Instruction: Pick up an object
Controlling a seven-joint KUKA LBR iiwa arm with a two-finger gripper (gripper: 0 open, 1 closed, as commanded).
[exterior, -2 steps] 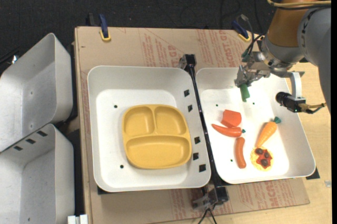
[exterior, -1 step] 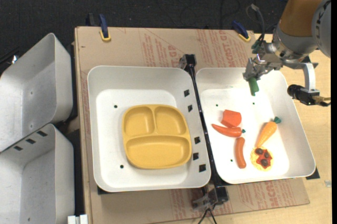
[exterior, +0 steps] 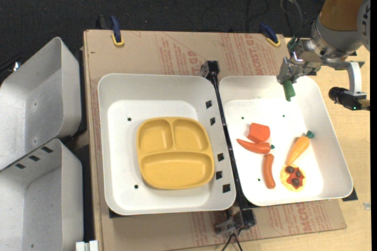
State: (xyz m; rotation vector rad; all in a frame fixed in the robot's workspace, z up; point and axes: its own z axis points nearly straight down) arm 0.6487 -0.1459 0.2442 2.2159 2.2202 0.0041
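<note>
Gripper sits over the far edge of the right bin, arm entering from the right. A small green object hangs between its fingertips, pinched at its upper end; the fingers are drawn in close on it. Object is short and stubby, long axis roughly vertical in the view, lower end pointing toward the near side and over the bin's far rim. Cannot tell whether that lower end touches the rim or is clear of it.

Right bin contents, all well apart from the gripper, grouped in the near half:
- orange-red block, mid-bin.
- red chili pepper just near of the block and touching it, long axis left to right, slightly slanted.
- sausage near of the pepper, long axis running far to near.
- carrot right of the sausage, slanted, green top at the far-right end, tip pointing near-left.
- small yellow piece with dark red toppings, just at the carrot's tip, nearest the near rim.

Left bin holds one yellow divided plate, three compartments, lying flat near the bin's middle.

Both bins rest side by side on a brown board on the tabletop. Two further white bins stand off to the far left, tilted.
</note>
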